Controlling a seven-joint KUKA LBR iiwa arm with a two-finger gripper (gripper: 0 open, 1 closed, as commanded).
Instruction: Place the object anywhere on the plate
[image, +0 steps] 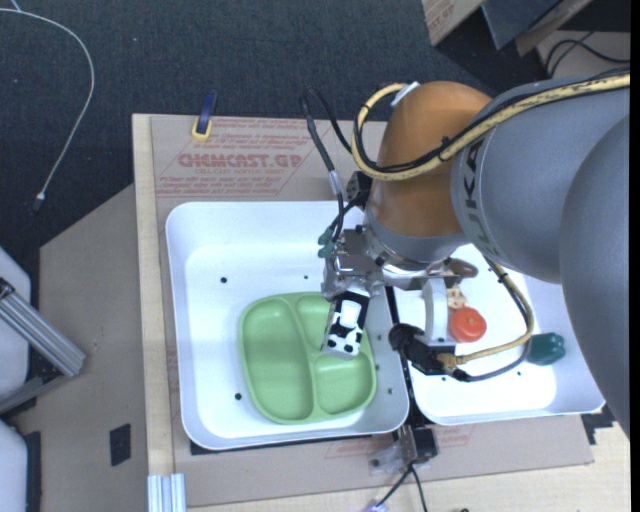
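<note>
Jaws (347, 312) pinching black-and-white toy (345, 330) over green plate (290, 365); looks light, rigid, smooth — grip mid-body.

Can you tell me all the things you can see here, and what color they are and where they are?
plate: 1, light green with compartments, in the left bin
black-and-white object: 1, over the plate's right part, just under the gripper
orange object: 1, in the right bin
dark green object: 1, in the right bin near the arm
bins: 2, white, side by side on the bench
gripper: 1, dark metal, above the plate
arm: 1, grey with an orange band, reaching in from the right
</note>
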